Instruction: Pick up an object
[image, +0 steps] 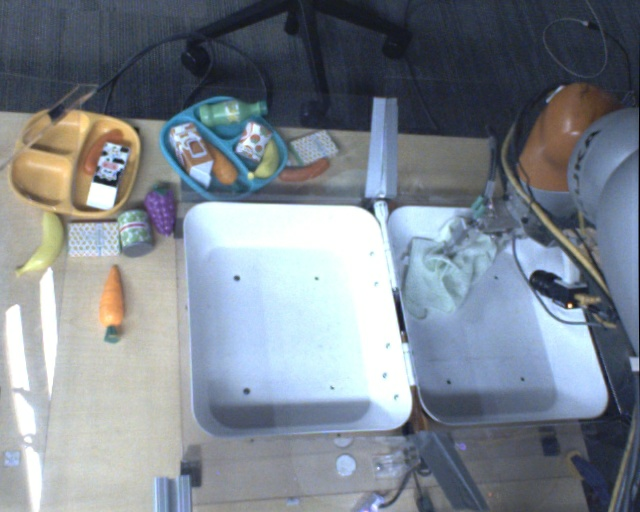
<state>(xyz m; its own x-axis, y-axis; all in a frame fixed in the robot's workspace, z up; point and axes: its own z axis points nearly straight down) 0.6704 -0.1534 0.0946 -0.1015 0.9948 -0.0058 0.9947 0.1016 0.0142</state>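
Observation:
A crumpled pale green cloth (445, 270) lies in the upper left part of the right white bin (500, 370). Its upper right corner reaches up toward my gripper (488, 213), which hangs at the bin's far edge and touches or nearly touches that corner. The grey arm with its orange band (560, 140) comes in from the right, above the bin's far right corner. The gripper's tips are small and partly lost against the cloth.
The left white bin (290, 330) sits beside the right one. Black cables (560, 290) hang over the right bin's right side. Left of the bins lie a toy carrot (112, 300), a banana (42, 248), grapes (160, 208), a yellow tray (40, 180) and a blue tray (185, 165) of toy food.

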